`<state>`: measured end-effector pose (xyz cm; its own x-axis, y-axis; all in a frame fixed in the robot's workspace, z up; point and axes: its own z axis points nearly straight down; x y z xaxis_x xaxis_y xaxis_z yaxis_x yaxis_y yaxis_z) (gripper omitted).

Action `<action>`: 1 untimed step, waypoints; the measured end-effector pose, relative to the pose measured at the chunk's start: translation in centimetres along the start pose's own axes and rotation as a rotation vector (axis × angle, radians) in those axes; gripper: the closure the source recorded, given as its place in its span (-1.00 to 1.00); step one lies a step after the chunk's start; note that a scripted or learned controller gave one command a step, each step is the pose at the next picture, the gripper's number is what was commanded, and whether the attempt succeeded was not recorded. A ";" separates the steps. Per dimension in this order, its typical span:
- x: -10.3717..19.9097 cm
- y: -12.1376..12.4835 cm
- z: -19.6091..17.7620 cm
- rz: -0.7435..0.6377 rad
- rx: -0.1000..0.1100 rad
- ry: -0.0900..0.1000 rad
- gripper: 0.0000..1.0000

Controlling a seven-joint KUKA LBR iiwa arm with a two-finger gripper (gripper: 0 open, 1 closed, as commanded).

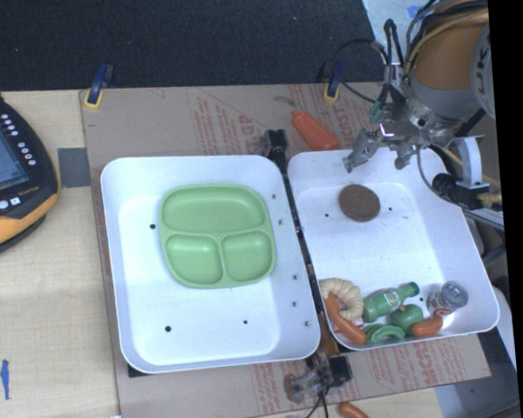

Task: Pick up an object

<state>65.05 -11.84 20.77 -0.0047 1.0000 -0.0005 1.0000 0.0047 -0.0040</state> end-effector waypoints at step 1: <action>-0.7 0.5 10.0 0.000 0.003 -0.001 -1.00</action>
<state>65.53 -12.57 10.81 -0.0050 1.0000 -0.0011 1.0000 0.0050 -0.0067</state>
